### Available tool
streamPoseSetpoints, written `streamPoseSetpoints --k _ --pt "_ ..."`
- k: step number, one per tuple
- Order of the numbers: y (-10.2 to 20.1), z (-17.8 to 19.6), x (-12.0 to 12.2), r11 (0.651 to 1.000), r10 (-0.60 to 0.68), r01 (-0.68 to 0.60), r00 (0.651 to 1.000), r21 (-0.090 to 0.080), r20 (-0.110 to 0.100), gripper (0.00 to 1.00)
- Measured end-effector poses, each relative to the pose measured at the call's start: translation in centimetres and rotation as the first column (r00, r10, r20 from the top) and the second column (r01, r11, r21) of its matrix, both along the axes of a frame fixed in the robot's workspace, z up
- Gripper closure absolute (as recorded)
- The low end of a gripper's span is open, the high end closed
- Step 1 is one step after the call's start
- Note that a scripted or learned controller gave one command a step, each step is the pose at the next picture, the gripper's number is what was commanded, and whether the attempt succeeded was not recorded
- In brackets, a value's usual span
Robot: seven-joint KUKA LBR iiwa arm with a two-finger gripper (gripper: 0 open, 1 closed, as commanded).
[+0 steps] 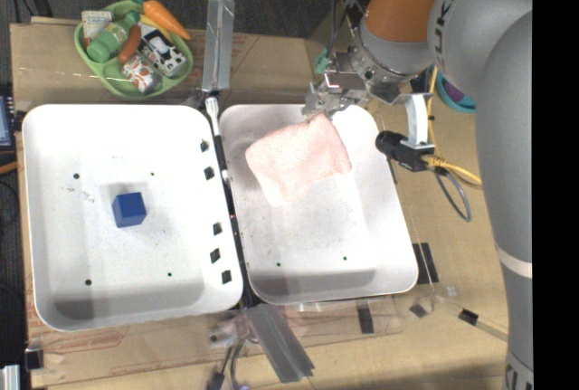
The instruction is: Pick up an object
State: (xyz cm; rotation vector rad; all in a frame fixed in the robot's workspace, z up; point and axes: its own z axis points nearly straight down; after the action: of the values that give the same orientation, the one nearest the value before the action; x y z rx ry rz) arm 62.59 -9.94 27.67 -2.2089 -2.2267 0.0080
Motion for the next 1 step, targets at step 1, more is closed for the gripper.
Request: streamPoseSetpoints --k 1 --pt "0.35 -12.51 2.98 0.988 -0.156 0.156 0.988 -0.001 0.000 0.00"
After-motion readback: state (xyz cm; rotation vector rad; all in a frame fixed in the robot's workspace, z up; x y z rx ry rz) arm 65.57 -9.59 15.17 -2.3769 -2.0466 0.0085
